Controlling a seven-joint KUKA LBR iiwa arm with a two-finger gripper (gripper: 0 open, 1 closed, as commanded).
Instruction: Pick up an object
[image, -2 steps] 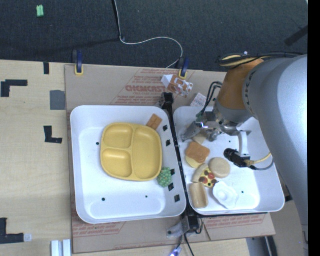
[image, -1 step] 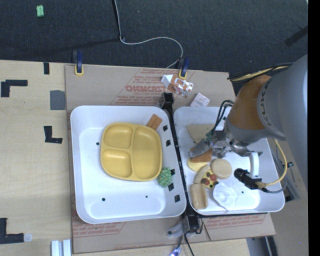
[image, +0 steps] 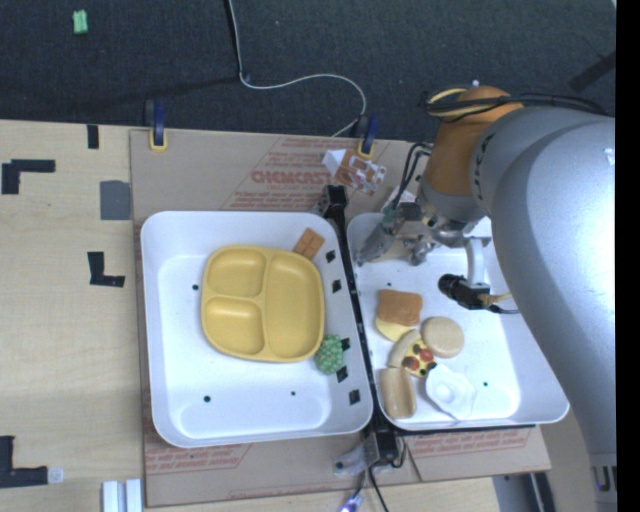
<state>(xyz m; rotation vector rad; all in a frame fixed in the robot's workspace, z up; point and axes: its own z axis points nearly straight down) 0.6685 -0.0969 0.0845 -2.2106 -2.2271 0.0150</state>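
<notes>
The bench is pale wood with black tape marks, and a sheet of cardboard (image: 250, 175) lies on it under two white bins side by side.

Low in the frame I see the right bin (image: 540, 405) and its cluster of toy food. A tan bun (image: 397, 392) lies along the bin's left wall, and a white piece (image: 450, 392) is just beside it. Above those is a yellow piece with red spots (image: 415, 353), touching a round pale biscuit (image: 443, 336). A slice of toast (image: 398, 308) lies a little higher, near the middle of the bin.

In the left bin (image: 165, 400), a green knobbly piece (image: 329, 353) rests at the lower right edge of a yellow divided plate (image: 265, 303). A small orange cracker (image: 308, 243) lies just off the plate's upper right corner.

Higher up, the gripper (image: 392, 240) is over the upper left corner of the right bin, close to the wall between the two bins. The toast is the nearest food, below the gripper and apart from it, and the rest of the cluster is lower. I cannot tell whether the gripper is spread or closed, and I see nothing in it. The arm (image: 560, 230) fills the right side, its orange band (image: 455, 155) above the wrist.

At the top, two clamps (image: 157, 132) pin the cardboard's edge, and a white cable (image: 290, 80) crosses the dark floor.
</notes>
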